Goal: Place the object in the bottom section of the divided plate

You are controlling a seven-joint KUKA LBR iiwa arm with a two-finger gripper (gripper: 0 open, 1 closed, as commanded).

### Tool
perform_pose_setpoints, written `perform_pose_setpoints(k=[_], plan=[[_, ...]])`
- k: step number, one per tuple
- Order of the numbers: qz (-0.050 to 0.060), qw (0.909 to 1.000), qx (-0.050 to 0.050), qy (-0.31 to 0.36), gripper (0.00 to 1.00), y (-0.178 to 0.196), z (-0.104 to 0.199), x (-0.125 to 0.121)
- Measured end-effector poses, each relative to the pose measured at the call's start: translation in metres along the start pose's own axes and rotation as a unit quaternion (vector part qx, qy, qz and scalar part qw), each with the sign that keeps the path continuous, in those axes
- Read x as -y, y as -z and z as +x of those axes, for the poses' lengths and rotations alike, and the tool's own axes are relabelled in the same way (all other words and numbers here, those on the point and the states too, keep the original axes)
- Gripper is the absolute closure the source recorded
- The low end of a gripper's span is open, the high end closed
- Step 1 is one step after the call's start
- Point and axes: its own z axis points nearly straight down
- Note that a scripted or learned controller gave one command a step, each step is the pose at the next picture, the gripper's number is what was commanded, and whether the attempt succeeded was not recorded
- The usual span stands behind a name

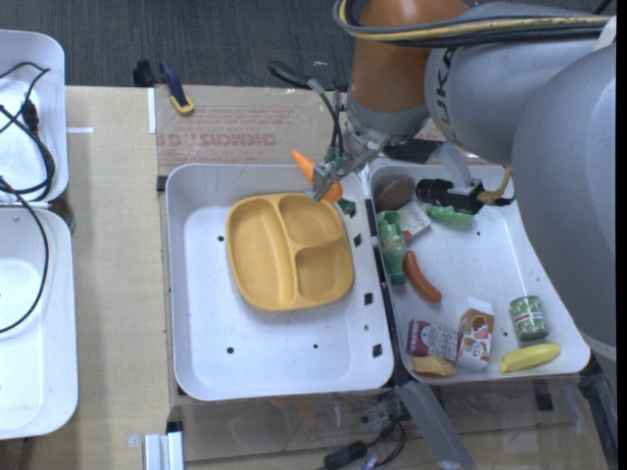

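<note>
The yellow divided plate (pixel 289 251) lies in the left bin (pixel 196 292), with one long section on its left and two smaller ones on its right. My gripper (pixel 326 176) hangs just above the plate's far right rim, near the wall between the bins. An orange carrot-like object (pixel 305 165) sticks out to the left of the fingers and shows again below them, so the gripper looks shut on it. All of the plate's sections are bare.
The right bin (pixel 549 262) holds a green bottle (pixel 392 248), a sausage (pixel 423 276), a green vegetable (pixel 451 214), a brown item (pixel 395 192), small cartons (pixel 453 341), a green can (pixel 527 318) and a banana (pixel 530 357). The arm covers the upper right.
</note>
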Motion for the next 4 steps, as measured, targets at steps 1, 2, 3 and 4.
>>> perform_pose_setpoints(k=[1,2,3,4], plan=[[0.001,0.9854,0.0,-0.17,1.0,0.059,0.017,0.012],[0.001,0.996,0.0,-0.089,1.0,0.077,0.08,-0.021],[0.002,0.9919,-0.001,-0.127,1.0,0.052,0.091,-0.02],[0.002,0.9848,0.0,-0.174,1.0,0.062,0.053,0.008]])
